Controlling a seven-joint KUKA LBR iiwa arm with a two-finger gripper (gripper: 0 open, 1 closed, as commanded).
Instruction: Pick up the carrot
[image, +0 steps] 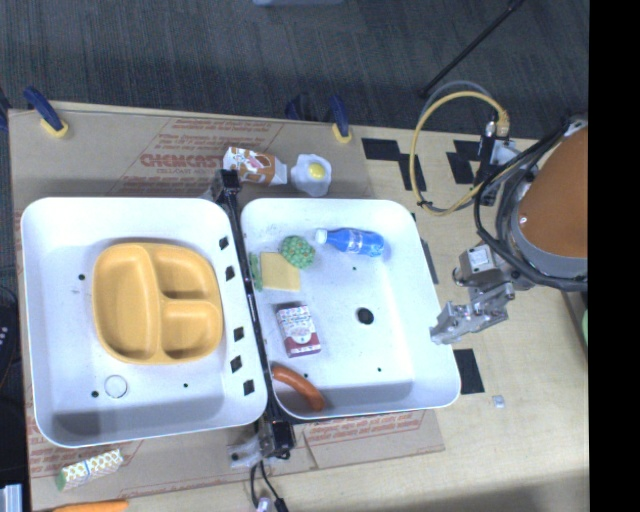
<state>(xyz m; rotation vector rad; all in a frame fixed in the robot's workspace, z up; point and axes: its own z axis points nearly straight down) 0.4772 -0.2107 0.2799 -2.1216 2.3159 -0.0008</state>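
My fingers (470, 318) hang just outside the right wall of the right bin (425, 300), over the table (520, 420), and from this angle I cannot tell whether they are spread or pressed together; nothing shows between them. The carrot (298, 387) lies in the right bin at its near left corner, an orange-red stick tilted against the bin's front wall, well apart from me. In the same bin, a small red packet (298, 330) sits just beyond the carrot, a yellow wedge (274, 272) rests near the left wall, and a green knobbly ball (296, 250) touches its far side. A blue bottle (352, 241) lies on its side near the far wall. The left bin (50, 300) carries a yellow divided tray (157, 300) near its middle. On the table beyond the bins, by the far edge, rest a brown and white packet (250, 166) and a white and yellow piece like an egg (312, 174). By the table's near left corner lies a small patterned wrapper (90, 468).
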